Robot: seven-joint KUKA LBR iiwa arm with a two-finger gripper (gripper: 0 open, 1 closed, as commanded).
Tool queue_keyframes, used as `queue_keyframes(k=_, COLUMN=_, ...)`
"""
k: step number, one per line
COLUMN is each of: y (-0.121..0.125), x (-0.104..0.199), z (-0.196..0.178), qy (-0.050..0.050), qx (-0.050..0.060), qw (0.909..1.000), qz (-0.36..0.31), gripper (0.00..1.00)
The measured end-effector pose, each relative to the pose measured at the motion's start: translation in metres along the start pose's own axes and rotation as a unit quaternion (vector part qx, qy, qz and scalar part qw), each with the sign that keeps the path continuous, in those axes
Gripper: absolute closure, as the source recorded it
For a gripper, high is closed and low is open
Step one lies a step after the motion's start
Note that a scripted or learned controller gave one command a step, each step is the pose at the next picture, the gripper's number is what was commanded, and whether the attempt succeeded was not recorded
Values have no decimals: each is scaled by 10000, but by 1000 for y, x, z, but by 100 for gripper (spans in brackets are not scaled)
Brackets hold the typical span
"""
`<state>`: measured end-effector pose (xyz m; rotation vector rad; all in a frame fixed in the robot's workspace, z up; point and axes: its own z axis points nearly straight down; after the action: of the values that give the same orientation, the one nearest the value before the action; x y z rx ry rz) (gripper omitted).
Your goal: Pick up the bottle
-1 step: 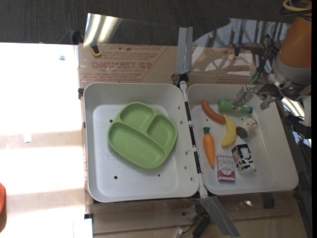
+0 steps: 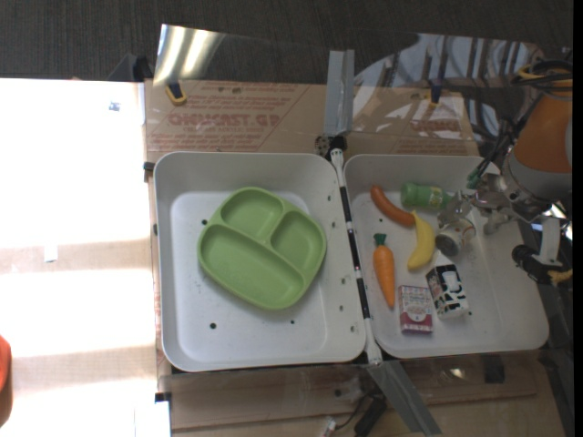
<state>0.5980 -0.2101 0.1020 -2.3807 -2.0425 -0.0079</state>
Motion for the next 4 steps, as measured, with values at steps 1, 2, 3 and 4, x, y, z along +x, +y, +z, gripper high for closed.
queue_keyframes(k=1, y=6, x=8, z=11, qy=-28, qx=1, qw=10000, qz=20, gripper=0)
queue_keyframes(k=2, y=37, x=101, z=19, qy=-41, qx=186, qw=9998, qz=101, gripper=0)
queue_keyframes(k=3, y=35, x=114, z=19, qy=-68, qx=168, qw=9998, qz=108, gripper=0)
queue_keyframes(k=4, y=17, x=118, z=13, qy=-43, qx=35, qw=9999, qz=160, gripper=0)
